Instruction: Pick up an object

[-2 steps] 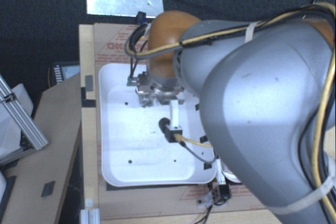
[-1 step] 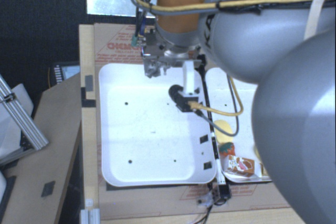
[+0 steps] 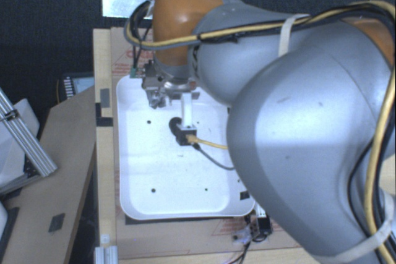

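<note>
Camera view: the grey arm (image 3: pixel 297 102) reaches in from the right and covers most of the right side. Its orange band (image 3: pixel 179 15) stands over the far edge of the white bin (image 3: pixel 161 201). The hand (image 3: pixel 158 97) sits low at the bin's far-left corner, close to the floor. Whether it is released or clenched cannot be told, because the wrist screens it from above.

No object can be confirmed in its grasp. The open floor of the bin carries a few dark specks (image 3: pixel 153 190), well apart, which read as holes or marks rather than goods. Any object meant for the pick would lie under the hand at that far-left corner, or under the arm to the right; both places are hidden. The desk (image 3: pixel 104 195) shows as a pale strip along the bin's left side.

Assessment: the object's weight, stiffness and surface cannot be judged here. A small, light item is likely, and best taken across its narrowest part at mid-length. A corner position would risk the bin wall fouling the approach.
</note>
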`<state>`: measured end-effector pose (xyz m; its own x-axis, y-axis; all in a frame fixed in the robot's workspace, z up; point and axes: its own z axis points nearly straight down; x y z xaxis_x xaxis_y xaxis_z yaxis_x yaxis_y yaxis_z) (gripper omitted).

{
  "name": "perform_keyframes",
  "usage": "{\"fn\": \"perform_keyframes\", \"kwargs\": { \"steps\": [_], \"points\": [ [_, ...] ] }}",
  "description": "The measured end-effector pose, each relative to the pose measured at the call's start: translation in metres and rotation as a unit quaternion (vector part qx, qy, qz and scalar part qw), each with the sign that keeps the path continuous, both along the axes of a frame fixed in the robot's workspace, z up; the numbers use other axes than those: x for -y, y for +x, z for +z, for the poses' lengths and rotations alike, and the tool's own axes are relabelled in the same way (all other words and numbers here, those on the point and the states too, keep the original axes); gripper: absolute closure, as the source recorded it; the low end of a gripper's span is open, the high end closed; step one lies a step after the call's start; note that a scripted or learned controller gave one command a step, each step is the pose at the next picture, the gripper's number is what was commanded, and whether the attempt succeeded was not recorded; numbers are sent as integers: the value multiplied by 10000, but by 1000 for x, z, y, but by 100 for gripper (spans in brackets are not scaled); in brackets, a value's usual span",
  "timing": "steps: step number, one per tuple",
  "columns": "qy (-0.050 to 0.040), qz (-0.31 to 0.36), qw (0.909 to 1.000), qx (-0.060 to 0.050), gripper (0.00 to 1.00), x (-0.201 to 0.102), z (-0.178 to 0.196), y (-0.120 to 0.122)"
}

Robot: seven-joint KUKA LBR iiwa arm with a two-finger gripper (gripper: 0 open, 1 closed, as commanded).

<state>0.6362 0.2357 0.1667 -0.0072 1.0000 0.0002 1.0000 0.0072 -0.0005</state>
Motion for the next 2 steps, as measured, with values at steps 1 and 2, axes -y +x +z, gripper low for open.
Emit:
{"fn": "perform_keyframes", "kwargs": {
  "steps": [1,2],
  "points": [
    [-15,-62,10000,17,100,76,-2,34],
    [19,9,10000,42,100,6,65,33]
  ]
}}
